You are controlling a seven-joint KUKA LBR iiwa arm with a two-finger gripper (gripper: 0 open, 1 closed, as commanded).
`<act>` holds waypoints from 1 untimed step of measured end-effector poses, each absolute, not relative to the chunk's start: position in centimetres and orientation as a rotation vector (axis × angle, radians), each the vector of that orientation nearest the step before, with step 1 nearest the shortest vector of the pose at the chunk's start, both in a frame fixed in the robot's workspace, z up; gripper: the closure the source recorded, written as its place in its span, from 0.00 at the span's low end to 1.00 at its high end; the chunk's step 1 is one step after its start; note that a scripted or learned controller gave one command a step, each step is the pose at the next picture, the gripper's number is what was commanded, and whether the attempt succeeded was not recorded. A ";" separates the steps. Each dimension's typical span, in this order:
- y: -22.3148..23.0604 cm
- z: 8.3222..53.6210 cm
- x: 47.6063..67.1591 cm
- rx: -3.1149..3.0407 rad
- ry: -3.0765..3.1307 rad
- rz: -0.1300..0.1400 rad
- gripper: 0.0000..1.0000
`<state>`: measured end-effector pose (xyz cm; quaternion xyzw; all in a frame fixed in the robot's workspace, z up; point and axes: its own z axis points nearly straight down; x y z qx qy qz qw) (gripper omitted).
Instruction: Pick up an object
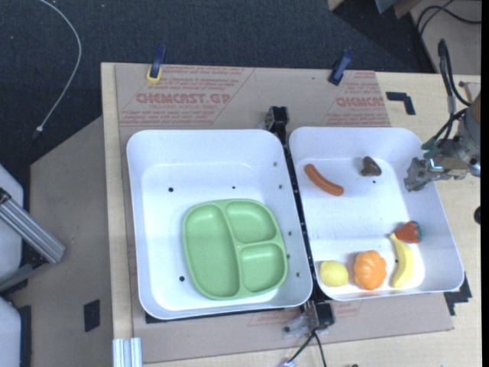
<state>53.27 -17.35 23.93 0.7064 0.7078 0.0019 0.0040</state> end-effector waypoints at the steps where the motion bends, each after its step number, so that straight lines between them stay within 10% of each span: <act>1: -17.4 26.0 53.4 2.217 2.220 0.003 1.00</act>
